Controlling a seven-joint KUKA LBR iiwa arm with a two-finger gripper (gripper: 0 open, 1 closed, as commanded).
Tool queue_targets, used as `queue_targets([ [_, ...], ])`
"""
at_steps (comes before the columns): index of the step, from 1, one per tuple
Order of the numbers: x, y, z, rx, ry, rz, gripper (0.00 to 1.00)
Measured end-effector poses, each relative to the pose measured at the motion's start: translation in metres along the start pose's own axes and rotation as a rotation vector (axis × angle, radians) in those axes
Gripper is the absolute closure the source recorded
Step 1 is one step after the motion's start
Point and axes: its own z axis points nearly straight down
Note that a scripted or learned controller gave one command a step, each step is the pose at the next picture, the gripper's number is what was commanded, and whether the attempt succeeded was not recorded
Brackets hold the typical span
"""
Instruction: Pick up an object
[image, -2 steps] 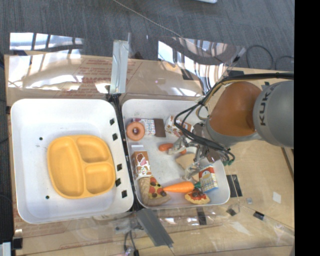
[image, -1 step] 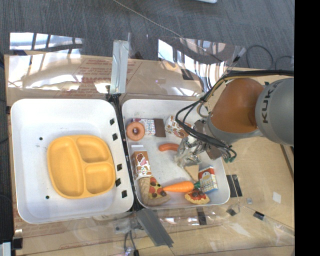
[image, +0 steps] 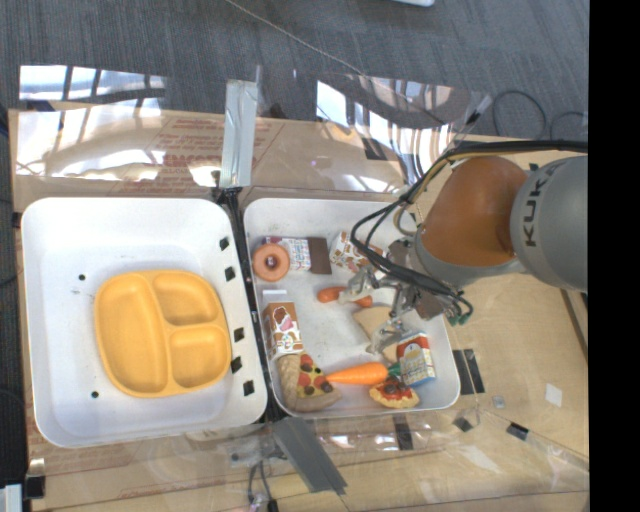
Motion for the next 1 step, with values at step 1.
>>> queue_targets([
  [1, 0.0118, 0.0008, 0.0098, -0.002, 0.004, 0.115, 0.00],
])
